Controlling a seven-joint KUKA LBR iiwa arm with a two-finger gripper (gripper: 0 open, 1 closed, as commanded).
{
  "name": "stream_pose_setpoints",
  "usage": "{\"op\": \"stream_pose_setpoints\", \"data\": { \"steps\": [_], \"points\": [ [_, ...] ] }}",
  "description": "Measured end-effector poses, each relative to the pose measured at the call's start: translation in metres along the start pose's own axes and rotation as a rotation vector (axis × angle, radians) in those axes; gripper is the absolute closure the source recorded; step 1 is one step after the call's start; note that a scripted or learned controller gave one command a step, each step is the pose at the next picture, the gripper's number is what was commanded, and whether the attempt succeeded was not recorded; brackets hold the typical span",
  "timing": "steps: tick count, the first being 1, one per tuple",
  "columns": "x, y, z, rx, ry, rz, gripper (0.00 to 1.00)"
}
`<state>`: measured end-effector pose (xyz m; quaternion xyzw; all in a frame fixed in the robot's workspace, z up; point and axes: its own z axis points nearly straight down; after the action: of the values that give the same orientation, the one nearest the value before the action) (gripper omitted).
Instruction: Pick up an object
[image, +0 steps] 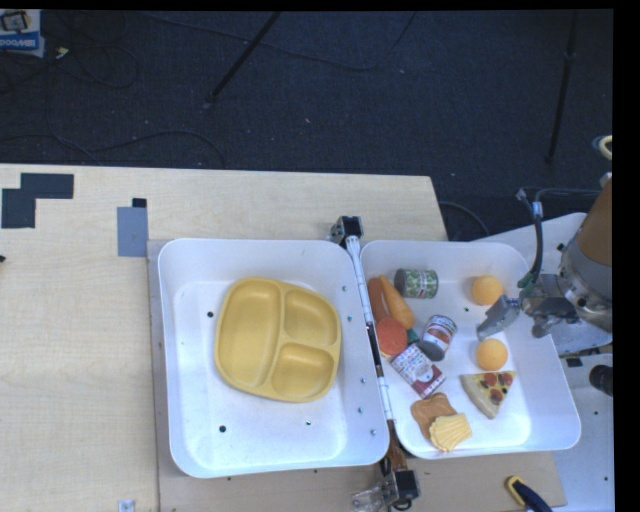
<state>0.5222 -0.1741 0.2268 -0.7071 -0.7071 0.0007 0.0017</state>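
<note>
The likeliest candidates for a pick are the two small orange balls in the right bin (560, 420): one orange ball (486, 290) sits toward the upper right of that bin, the other orange ball (491, 354) lies just below it, right-centre of the frame. The gripper (520, 315) hangs at the bin's right side, roughly level with the gap between the two balls and just to their right, so either one lies a short way leftward, one up-left and one down-left (being round, neither offers a long axis to line up with). A grey finger (495, 318) juts out toward the balls, nothing sits between the fingers, and whether the jaws are spread or closed cannot be told at this angle. Just below the lower ball rests a toy pizza slice (489, 391), close enough to be nudged if the descent drifts down-frame. Farther left lie a green can (416, 283), a small red-labelled can (437, 336), a toy hot dog (389, 305) against the bin's left wall, a flat red packet (416, 368), and a toast slice (432, 409) with a rippled yellow chip (449, 431). The left bin (190, 450) holds a yellow divided tray (278, 338), well apart from the arm.
</note>
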Motion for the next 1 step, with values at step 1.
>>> {"op": "stream_pose_setpoints", "data": {
  "steps": [1],
  "points": [
    [-0.0309,0.0300,0.1383,-0.003,-0.002,0.001,0.00]
  ]
}}
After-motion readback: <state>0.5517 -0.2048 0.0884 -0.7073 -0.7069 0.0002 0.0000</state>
